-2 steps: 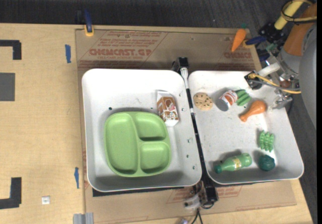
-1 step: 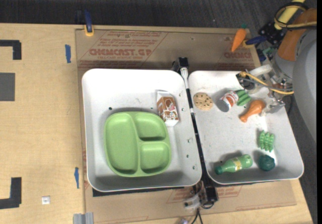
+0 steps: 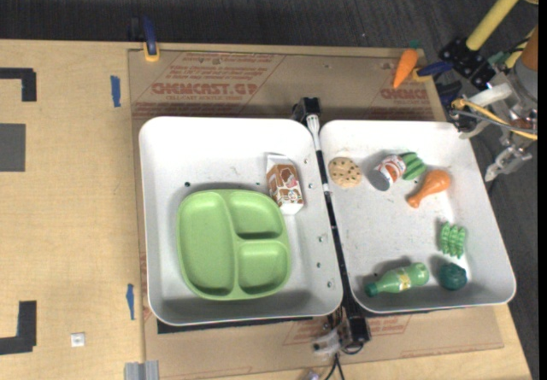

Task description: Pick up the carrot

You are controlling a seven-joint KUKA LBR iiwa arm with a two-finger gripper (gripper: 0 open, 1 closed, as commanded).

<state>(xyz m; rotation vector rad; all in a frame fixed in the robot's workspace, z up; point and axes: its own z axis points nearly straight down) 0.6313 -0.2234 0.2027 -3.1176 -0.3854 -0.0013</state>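
The carrot lies in the right bin (beside a radish). The claw hangs just right of it, outside the bin's rim, fingers apart and gripping nothing.

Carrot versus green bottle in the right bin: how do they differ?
The carrot is orange and lies near the bin's upper middle; the green bottle lies near the lower edge. The carrot tapers to one end; the bottle is rounder with a yellowish label. Both lie on their sides in the right bin.
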